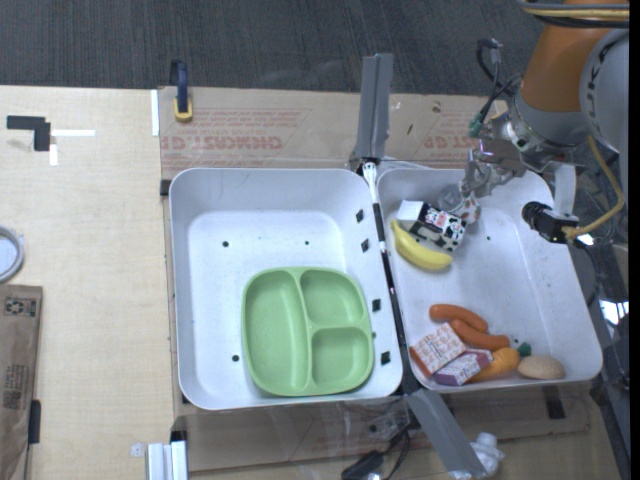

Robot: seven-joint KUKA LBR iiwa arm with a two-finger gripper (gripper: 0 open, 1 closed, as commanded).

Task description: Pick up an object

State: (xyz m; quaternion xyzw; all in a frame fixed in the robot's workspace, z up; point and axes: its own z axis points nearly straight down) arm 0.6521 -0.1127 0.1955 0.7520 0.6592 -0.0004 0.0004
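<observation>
We count two white bins: the left bin (200, 268) holds one green tray (306, 330); the right bin (545, 288) holds one banana (420, 252), one cow-patterned carton (438, 225), and a partly overlapping food pile (478, 353). The gripper (478, 190) hovers beside the carton; its grip is indiscernible.

A pale green divided plate (306, 331) sits in a white bin (190, 268), while the other white bin (560, 288) holds a yellow banana (420, 252), black-and-white cow-patterned carton (438, 225) and orange carrot (492, 364)
</observation>
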